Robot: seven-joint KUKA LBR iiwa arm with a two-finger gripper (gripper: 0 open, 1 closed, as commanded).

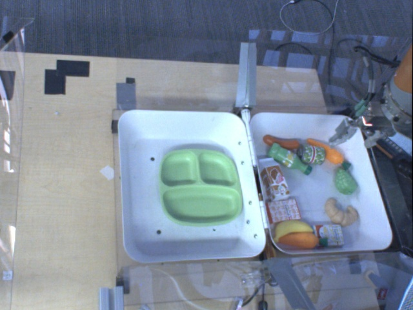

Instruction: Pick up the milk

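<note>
Two shallow white bins sit side by side on a wooden desk (71, 192), the left bin (139, 173) carrying a green divided tray (200, 186) and the right bin (374, 199) strewn with toy groceries. Among them a small milk carton (275, 181) lies by the bin's left wall, near a green bottle (288, 158), an orange carrot (328, 150), a green vegetable (345, 181) and a yellow-and-orange fruit (295, 234). The grey arm's end effector (355, 129) hovers over the right bin's upper right corner, well apart from the carton.
</note>
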